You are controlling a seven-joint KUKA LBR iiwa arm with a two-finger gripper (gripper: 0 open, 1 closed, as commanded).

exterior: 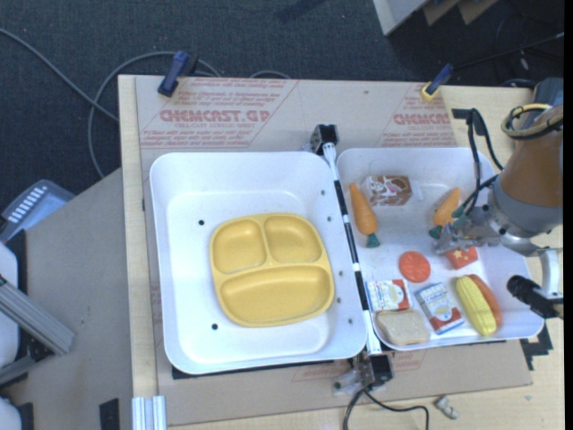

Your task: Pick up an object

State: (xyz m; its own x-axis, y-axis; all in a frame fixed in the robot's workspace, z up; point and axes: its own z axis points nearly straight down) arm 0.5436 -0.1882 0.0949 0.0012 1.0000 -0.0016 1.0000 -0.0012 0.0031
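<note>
while the arm reaches in from the right edge of the frame, its gripper sits low in the right bin, in the centre right of the picture, and i cannot tell from this angle what state it is in or whether anything is caught in it. just below it lies a small red piece, and just up and left of it a small orange carrot; either looks like the likely target, judging by closeness. a larger carrot lies near the bin's left wall, a red disc sits towards the middle, and corn, packets and a bread slice crowd the lower right. the left bin holds a yellow divided tray. the risk here is crowding: the two small items lie so close to the tool that a closing pinch could nudge one aside or clip its edge, and a light, shallow hold would probably slip on the lift.
</note>
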